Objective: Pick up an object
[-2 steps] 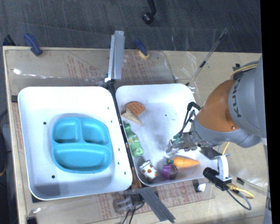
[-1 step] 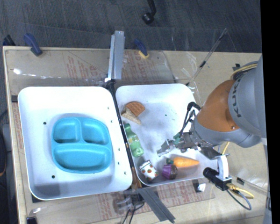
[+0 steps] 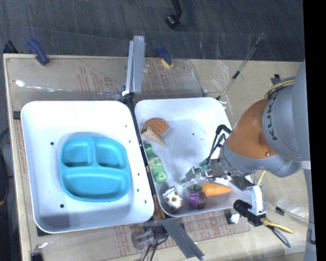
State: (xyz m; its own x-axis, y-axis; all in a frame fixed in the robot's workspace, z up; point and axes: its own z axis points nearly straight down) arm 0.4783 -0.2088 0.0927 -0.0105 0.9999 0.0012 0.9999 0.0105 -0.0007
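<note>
Gripper (image 3: 199,173) low in the right bin (image 3: 197,106), at roughly 5 o'clock of the bin floor. Its state: cannot tell, metal parts blur together. Nothing visibly held.

Closest things: carrot (image 3: 216,189) just beside it at 4 o'clock, purple piece (image 3: 196,199) near at 6 o'clock, small white patterned cup-like item (image 3: 172,198) at 8 o'clock. Green bottle-like item (image 3: 154,163) lies along the left wall at 9 o'clock. Bread or pastry piece (image 3: 154,127) well apart at 11 o'clock.

Step, as I judge it: descent or grasp attempt over the carrot/purple cluster, pick not yet done. Next move probably calls for centring on one item, likely the carrot, closing, then a straight lift.

Edges: the cluster sits tight against the bin's near wall at 6 o'clock, and items crowd each other there, so a clean grip could be hard; neighbour could get nudged. Open floor at 12 to 2 o'clock of the gripper, good room to retreat upward. Divider between bins at 9 o'clock. Left bin (image 3: 39,161) holds a blue compartment tray (image 3: 95,168), plenty of white floor around it.
</note>
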